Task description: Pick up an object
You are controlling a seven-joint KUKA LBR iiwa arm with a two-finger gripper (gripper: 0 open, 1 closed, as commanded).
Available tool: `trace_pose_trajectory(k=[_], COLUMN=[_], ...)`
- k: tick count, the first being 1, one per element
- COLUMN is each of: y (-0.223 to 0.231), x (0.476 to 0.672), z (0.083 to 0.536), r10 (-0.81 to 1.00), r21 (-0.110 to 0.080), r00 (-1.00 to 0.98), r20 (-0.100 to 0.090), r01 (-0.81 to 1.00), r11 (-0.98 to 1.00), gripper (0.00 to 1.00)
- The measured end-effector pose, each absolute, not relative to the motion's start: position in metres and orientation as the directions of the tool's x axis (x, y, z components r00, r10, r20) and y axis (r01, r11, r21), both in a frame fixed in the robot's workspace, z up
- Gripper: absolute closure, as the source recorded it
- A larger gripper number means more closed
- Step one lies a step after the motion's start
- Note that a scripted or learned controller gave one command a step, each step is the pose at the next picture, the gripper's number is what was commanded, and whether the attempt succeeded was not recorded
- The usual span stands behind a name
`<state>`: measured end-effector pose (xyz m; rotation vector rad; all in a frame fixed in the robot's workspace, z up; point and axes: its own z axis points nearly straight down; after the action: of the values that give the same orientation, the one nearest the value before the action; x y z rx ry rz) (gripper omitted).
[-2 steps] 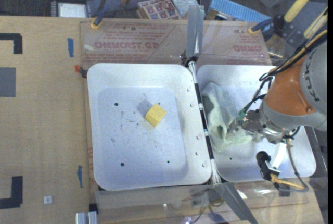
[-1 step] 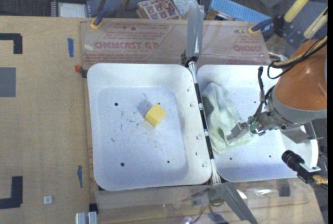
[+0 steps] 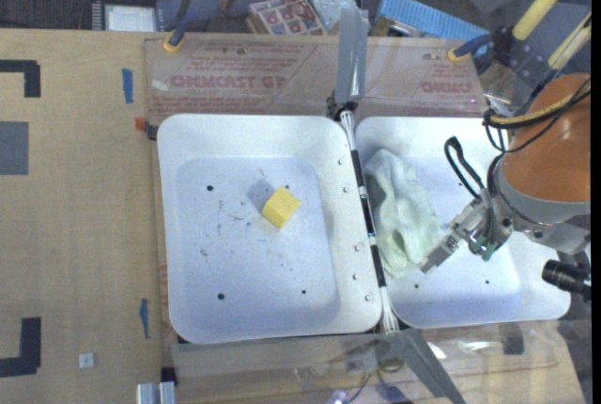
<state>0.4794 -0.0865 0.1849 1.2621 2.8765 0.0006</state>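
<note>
A small yellow block [image 3: 280, 207] lies near the middle of the left bin [image 3: 188, 148]. A crumpled pale green-white cloth [image 3: 399, 209] lies against the left wall of the right bin [image 3: 498, 294]. My gripper [image 3: 441, 252] reaches in from the right and hangs low over the right bin. Its tips are at the cloth's lower right edge. The arm's orange band [image 3: 554, 148] stands above it at the right.
A grey metal divider bar [image 3: 352, 64] runs up from between the two bins. A cardboard sheet [image 3: 244, 78] lies behind the bins, with boxes and clutter beyond it. The wooden bench [image 3: 66, 233] spreads out to the left.
</note>
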Motion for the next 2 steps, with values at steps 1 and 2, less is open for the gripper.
trace_pose_trajectory(k=[1, 2], y=[-0.063, -0.089], x=[0.480, 0.480], z=[0.191, 0.214], r10=[0.428, -0.005], r21=[0.001, 0.000], r00=[-0.904, -1.000], r20=[-0.002, -0.007], r01=[0.428, -0.005], r11=[0.904, 1.000], gripper=[0.00, 0.00])
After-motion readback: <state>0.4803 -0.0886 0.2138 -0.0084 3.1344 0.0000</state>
